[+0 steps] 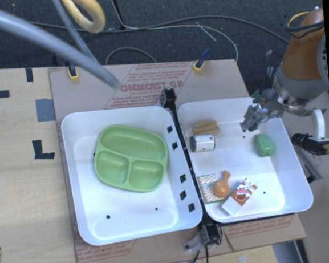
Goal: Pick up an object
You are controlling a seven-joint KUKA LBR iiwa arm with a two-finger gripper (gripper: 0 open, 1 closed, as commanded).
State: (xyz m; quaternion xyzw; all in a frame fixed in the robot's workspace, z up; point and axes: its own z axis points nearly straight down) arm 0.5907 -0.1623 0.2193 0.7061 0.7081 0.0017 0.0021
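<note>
The right bin [291,200] holds a green rounded object [264,145] near its right wall, a tan bread-like piece [205,128], a small white-and-dark can [203,143] lying on its side, an orange chicken-leg toy [219,186] on a patterned card, and a red-and-white packet [240,196]. My gripper [250,120] hangs over the upper right part of this bin, up and left of the green object, with nothing seen between its fingers. The grey arm with its orange band [303,47] comes in from the right.
The left bin [83,215] holds a green divided plate [131,158]. A black divider [181,155] runs between the bins. Cables and a yellow loop [85,9] lie beyond the bench's back edge. A grey pole [41,35] crosses the top left.
</note>
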